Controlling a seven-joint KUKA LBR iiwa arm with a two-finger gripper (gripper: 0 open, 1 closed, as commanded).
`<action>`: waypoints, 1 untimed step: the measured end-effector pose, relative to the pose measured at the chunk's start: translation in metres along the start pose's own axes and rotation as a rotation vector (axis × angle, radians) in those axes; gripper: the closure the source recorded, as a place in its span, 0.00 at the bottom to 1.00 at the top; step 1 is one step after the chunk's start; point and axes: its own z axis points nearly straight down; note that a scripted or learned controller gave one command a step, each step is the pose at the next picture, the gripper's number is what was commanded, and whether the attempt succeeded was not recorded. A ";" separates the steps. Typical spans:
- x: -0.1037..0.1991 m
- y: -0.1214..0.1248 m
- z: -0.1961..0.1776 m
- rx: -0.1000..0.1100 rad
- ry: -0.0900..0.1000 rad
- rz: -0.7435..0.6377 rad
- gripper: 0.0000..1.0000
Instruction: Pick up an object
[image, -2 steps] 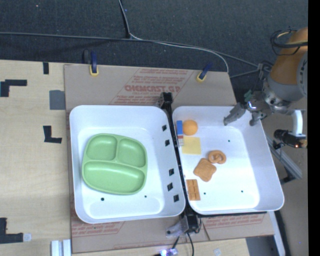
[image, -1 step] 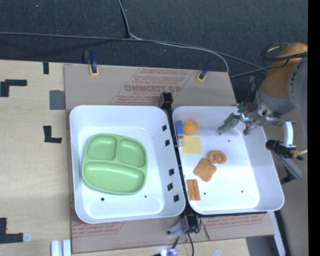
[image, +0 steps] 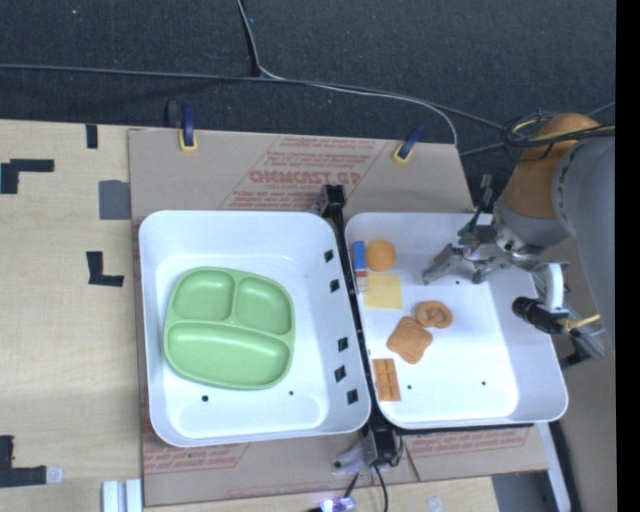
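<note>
The right bin (image: 500, 390) holds several small food pieces: an orange round piece (image: 380, 253), a flat yellow square (image: 383, 291), a curled brown piece (image: 434, 315), a tan chunk (image: 409, 340) and an orange strip (image: 386, 379). My gripper (image: 455, 274) hangs over the upper middle of this bin, reaching in from the right. Its two fingers are spread apart, open, with only white bin floor between them. The left fingertip (image: 431, 274) points toward the yellow square. The curled brown piece lies just below and left of the gripper, apart from it.
A green divided plate (image: 230, 328) lies in the left bin (image: 160, 240). A small blue and red item (image: 359, 262) rests against the right bin's left wall. The black divider (image: 345, 300) runs between the bins. The arm's wrist (image: 545, 300) overhangs the right bin's right side.
</note>
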 end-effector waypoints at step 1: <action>0.000 0.001 -0.013 -0.002 -0.001 -0.002 1.00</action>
